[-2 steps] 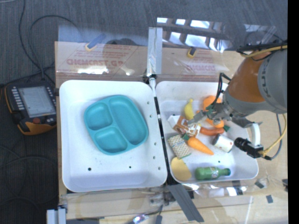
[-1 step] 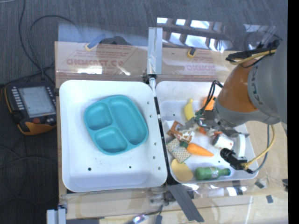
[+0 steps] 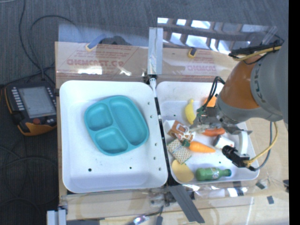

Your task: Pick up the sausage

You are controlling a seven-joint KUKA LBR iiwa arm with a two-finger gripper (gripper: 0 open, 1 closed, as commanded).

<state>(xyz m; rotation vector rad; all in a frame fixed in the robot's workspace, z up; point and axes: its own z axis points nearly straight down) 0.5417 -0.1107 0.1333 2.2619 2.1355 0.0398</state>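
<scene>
Grey KUKA arm w/ orange band (image 3: 236, 86) reaches in from the right, over the right shallow white bin (image 3: 171, 90). Its claw (image 3: 209, 121) sits low in that bin's middle; can't tell how the claw stands, wrist body hides it. The sausage, a small red-orange cylinder (image 3: 214, 131), lies just below the claw, partly tucked under the arm's hardware, so contact can't be judged. Just beneath it lies an orange toy carrot (image 3: 201, 147), pointing right, near the bin's centre. A yellow toy banana (image 3: 189, 111) stands at the upper middle of the bin, left of the claw. Left of the carrot is a small brown-and-white patterned packet (image 3: 180, 131), and below that a tan waffle-like square (image 3: 179, 151) tilted on a corner, touching a pale yellow oval piece (image 3: 183, 172) near the bin's lower-left. A green plastic bottle w/ white label (image 3: 213, 173) lies on its side along the bottom wall. The left shallow white bin (image 3: 75, 168) carries a teal plastic divided plate w/ three compartments (image 3: 116, 124), roughly centred. Both bins rest side by side on the bench (image 3: 105, 60), w/ brown cardboard behind them. A black teach pendant w/ grey screen (image 3: 32, 105) lies on the dark carpet at far left, cables trailing off it.
</scene>
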